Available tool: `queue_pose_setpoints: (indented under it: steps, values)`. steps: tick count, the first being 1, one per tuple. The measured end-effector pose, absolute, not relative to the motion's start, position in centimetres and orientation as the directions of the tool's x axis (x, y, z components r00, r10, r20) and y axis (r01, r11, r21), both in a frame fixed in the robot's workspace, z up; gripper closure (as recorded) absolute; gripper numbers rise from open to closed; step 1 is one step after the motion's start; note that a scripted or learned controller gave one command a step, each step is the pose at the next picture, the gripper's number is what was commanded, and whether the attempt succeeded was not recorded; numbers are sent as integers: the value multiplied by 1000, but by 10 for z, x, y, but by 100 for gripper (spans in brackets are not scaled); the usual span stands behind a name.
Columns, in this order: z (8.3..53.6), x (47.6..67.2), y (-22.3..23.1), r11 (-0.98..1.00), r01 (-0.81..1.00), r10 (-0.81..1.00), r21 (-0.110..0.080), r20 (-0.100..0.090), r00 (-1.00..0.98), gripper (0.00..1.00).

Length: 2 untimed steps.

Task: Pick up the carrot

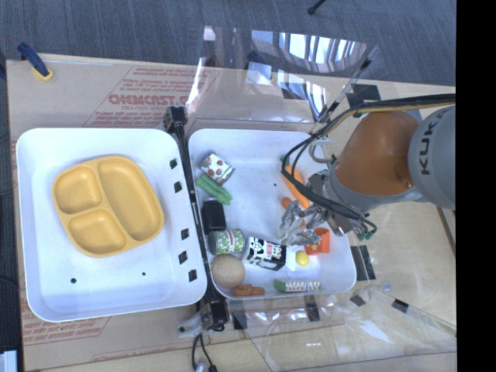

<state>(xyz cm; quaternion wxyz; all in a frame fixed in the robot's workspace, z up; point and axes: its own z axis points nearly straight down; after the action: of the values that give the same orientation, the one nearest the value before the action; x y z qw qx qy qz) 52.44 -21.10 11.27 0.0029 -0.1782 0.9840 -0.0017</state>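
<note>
Presently, by size:
- Arm (387, 161): grey, orange band, reaching over the right bin (256, 142); best kept low and slow.
- Yellow tray (107, 204): in the left bin, well apart.
- Gripper (298, 227): low among clutter; fingers' state cannot be told.
- Carrot (295, 187): orange, slanted, partly under the wrist, just beside the gripper; judged best taken across its width, clear of the red block (319, 242).

Two white bins sit on the desk, the left bin (31, 231) carrying one yellow three-compartment plate (107, 204), the right bin (256, 142) carrying one carrot (295, 189), one green pod (214, 189), one round tan ball (228, 270), one black-and-white carton (266, 253) and several more small toys.
</note>
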Motion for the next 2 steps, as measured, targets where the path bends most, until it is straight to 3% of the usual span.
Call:
queue_pose_setpoints:
  steps: [1,2]
  values:
    - [217,539,-149,995,-99,-99,-2,-9,-995,100]
    - [227,576,-207,983,183,183,-2,-4,-983,100]
